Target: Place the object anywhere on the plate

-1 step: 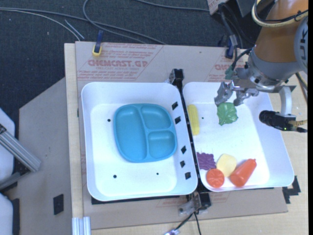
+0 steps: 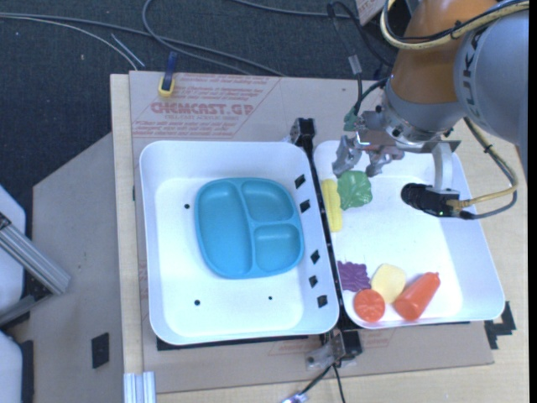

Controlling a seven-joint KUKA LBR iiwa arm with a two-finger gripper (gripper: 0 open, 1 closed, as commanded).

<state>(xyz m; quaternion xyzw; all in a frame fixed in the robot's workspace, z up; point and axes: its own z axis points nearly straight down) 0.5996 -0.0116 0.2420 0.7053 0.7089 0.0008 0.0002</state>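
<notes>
1. A flat brown cardboard-covered bench top (image 2: 218, 107) carries everything; red printed lettering runs across its far strip.
2. A shallow white plastic bin on the left (image 2: 168, 225) sits directly on the bench.
3. A second shallow white plastic bin on the right (image 2: 470, 259) sits just beside it, the two meeting along a black divider with clips (image 2: 315, 225).
4. A small blue and yellow clamp (image 2: 168, 78) grips the bench's far left edge.
5. Dark grey carpeted floor (image 2: 67, 57) lies beyond the bench, with thin cables (image 2: 218, 7) looping across it.
</notes>
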